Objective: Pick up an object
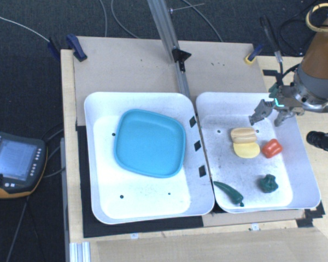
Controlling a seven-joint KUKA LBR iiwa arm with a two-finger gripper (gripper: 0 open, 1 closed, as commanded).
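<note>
Right now I see my gripper point(274, 113) spread open and empty above the right bin point(300, 162); the yellow bun-shaped toy point(245, 142) lies just below-left of it, long axis sideways.

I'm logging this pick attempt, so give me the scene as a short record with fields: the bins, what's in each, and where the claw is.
left bin: holds a blue plate
right bin: holds four small items
items: yellow and tan bun-like toy; red piece touching its right side; dark green lump; green pepper-like piece at the near rim
claw: open, above the far right part of the right bin, beyond the bun-like toy
held: nothing between its fingers
</note>
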